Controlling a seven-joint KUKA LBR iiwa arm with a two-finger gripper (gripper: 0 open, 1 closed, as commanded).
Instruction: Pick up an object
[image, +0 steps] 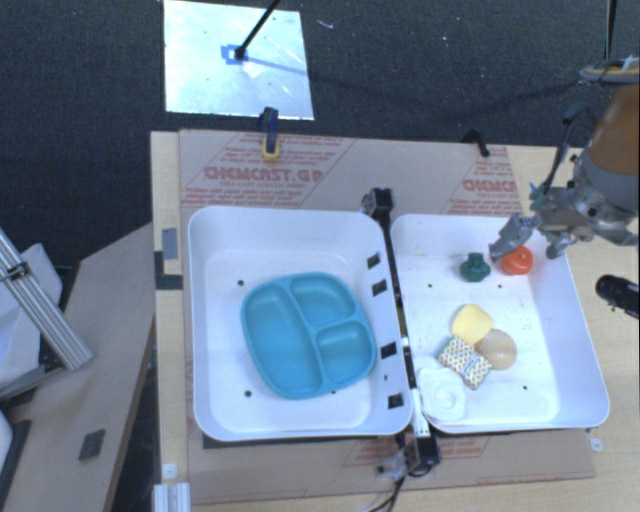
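Hovering your gripper (531, 240) over the right bin (575, 330), fingers spread and holding nothing; you're sitting right above the orange piece (517, 262), so center on it before dropping straight down.

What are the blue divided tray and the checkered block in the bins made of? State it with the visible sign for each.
Blue divided tray: likely moulded plastic, smooth with a soft sheen; its even colour and rounded compartment walls suggest so.
Checkered block: unclear, possibly soft foam or printed card; a matte yellow-and-white pattern on a small boxy shape, too small to tell for sure.
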